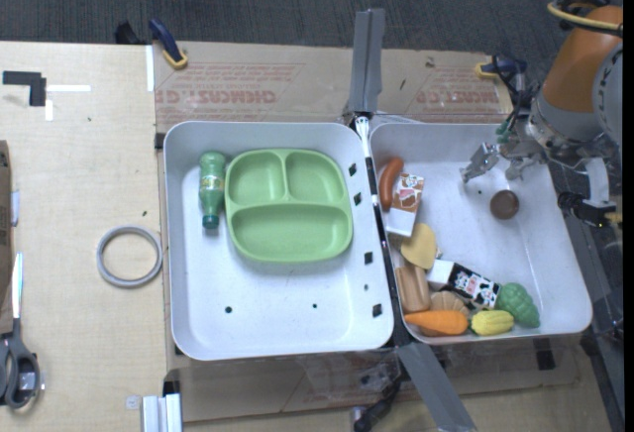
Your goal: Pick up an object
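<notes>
In the right bin [555,252] my gripper [482,165] hangs near the far right corner, its fingers spread apart with nothing between them. A small brown ball [504,205] lies just below and to the right of it, apart from the fingers. Along the bin's left wall lie a red sausage [390,179], a small carton [404,199] and a yellow chip-like piece [420,247]. At the front sit a bread roll [412,287], a carrot [436,322], a black-and-white box [475,286], a yellow lemon-like piece [492,323] and a green broccoli-like piece [518,303].
The left bin [277,321] holds a green divided plate [289,204] and a green bottle [211,187] beside it. A ring of tape [130,255] and scissors [17,361] lie on the bench to the left. The arm's orange band [580,63] rises at the right.
</notes>
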